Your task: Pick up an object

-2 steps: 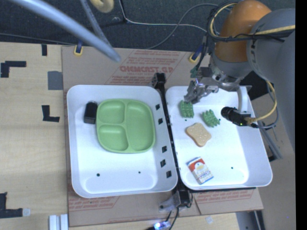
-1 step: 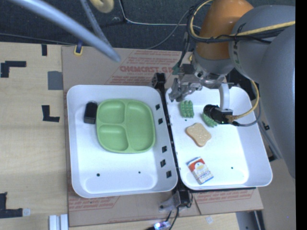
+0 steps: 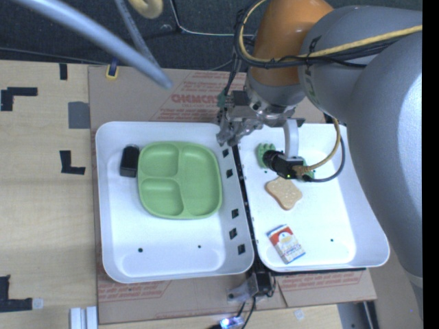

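My gripper [image 3: 234, 127] hangs over the far end of the wall between the two bins, under the orange wrist band. In the right bin [image 3: 343, 252] a small green object [image 3: 265, 154] lies just right of the gripper, partly covered by a black cable fitting. A toast-shaped piece [image 3: 284, 193] lies nearer the front, and a small red and white box [image 3: 285, 244] sits closer to the front wall. The left bin [image 3: 116, 252] holds a green divided plate [image 3: 181, 180] and a small black block [image 3: 129, 161] at the plate's left edge.
The grey arm covers the right side of the view and overhangs the right bin's far corner. A yellow cable loops from the wrist down past the green object. Both bins rest on cardboard on a wooden bench.
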Controlling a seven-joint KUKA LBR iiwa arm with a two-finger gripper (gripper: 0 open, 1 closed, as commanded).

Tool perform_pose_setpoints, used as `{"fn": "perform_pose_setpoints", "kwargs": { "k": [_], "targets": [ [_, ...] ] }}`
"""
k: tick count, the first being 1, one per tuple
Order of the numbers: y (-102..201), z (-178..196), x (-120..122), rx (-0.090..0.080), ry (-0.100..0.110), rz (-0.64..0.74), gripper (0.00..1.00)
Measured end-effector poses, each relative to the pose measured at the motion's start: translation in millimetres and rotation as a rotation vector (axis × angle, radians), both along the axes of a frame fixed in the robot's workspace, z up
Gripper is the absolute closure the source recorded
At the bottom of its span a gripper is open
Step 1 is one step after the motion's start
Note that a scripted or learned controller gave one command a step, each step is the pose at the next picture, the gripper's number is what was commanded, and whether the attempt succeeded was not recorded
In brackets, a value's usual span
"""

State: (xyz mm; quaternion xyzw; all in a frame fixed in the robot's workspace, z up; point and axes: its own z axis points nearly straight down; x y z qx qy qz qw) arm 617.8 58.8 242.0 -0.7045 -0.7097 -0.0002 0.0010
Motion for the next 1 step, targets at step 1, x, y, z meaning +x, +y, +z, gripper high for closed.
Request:
{"fn": "perform_pose_setpoints", "kwargs": {
  "k": [1],
  "targets": [
    [44.4,-3.6,-5.5,-0.001,0.001,-0.002,1.00]
  ]
}}
